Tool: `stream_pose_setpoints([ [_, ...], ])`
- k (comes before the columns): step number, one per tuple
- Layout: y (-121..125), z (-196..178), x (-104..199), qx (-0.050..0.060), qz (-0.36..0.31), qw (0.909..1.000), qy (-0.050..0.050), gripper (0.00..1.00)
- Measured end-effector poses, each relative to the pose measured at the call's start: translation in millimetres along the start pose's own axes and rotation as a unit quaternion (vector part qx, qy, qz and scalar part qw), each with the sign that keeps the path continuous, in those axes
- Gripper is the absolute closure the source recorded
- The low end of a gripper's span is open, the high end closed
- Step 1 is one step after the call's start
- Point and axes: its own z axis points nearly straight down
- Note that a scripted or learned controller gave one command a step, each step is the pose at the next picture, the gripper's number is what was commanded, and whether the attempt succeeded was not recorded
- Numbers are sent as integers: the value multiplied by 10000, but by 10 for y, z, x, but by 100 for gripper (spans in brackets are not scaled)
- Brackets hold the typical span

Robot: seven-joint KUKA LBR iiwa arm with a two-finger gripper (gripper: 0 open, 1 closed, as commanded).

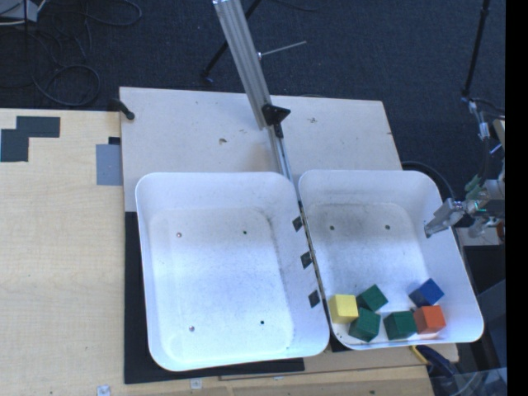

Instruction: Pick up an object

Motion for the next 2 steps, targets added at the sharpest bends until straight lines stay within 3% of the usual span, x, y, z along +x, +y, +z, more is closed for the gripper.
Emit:
stream_pose_setpoints([
  [1,517,1013,480,26,-20,10000,13,0],
  [2,471,-216,805,-46,-12,10000,-9,0],
])
